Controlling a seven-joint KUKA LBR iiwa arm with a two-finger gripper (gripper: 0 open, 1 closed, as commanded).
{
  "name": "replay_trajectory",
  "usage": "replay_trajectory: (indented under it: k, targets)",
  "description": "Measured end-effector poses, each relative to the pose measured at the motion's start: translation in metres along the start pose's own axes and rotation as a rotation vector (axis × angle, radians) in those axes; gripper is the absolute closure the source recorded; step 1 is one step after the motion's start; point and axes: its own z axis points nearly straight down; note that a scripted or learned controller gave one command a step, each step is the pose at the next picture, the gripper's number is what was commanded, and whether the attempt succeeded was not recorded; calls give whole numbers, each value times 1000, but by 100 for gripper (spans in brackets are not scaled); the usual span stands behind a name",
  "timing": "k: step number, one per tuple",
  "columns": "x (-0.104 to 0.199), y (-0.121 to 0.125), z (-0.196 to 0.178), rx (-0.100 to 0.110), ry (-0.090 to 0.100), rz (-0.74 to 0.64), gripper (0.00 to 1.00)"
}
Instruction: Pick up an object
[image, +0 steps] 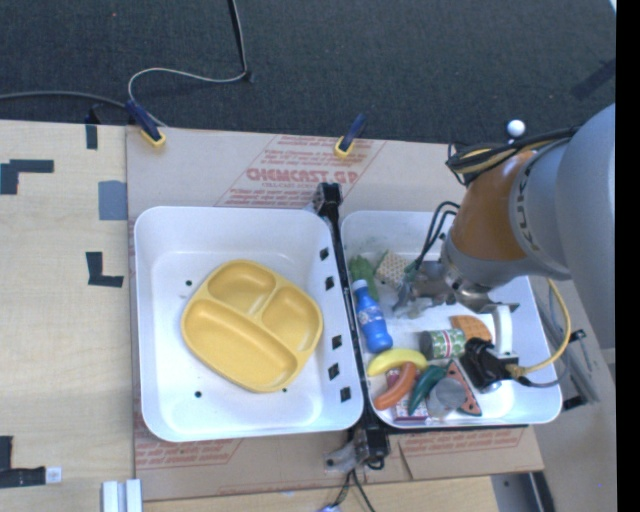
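Note:
The right bin (540, 405) holds a pile of small items. A blue bottle (371, 320) lies along its left wall, with a yellow banana (395, 360) and a red sausage (396, 385) below it. Further right are a green pepper (429, 383), a green-labelled can (443, 345), an orange piece (472, 327) and a grey-and-red wedge (457, 392). Green leafy items (361, 268) and a pale speckled piece (393, 266) sit near the top. My gripper (412, 294) hangs low over the bin's middle, just right of the blue bottle and above the can.
The left bin (160, 240) holds a yellow divided plate (252, 324). A black clip (327, 196) joins the bins at the top. The grey arm with its orange band (490, 215) covers the right bin's upper right. Cables run beside it.

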Motion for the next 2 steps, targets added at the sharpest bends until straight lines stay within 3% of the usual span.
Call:
replay_trajectory:
  k: [1,2]
  targets:
    - [-5,0,-1,0,-8,4,0]
    - [-3,42,10,0,1,0,0]
